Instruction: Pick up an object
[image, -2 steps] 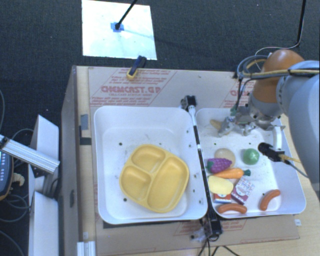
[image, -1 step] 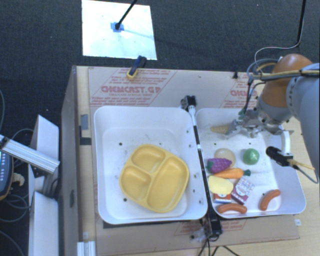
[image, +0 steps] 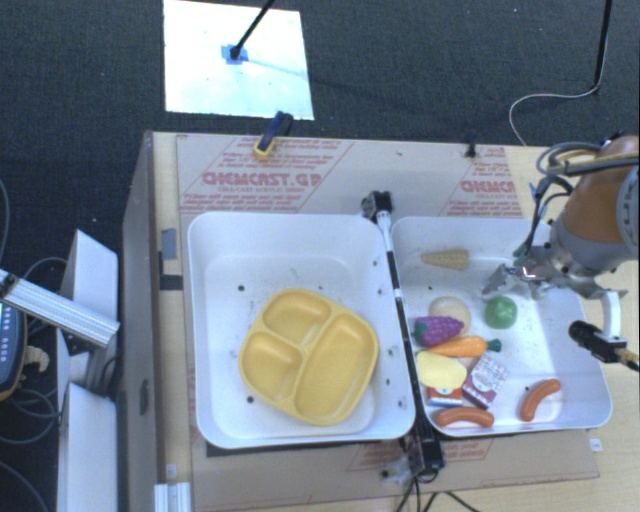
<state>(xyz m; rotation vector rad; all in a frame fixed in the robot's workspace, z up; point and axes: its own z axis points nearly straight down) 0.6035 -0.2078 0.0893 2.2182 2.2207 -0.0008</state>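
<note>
On the counter (image: 300, 165), the left bin (image: 215, 300) holds a divided plate (image: 308, 355) at frame centre. The right bin (image: 585, 395) holds toy foods (image: 460, 347) along its left and lower parts.

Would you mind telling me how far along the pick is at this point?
Done: the gripper is over the right bin, just above the green ball. In hand: nothing shows between its fingers; the ball, carrot and sausages lie in the bin. Left: closing on an object and lifting it.
</note>
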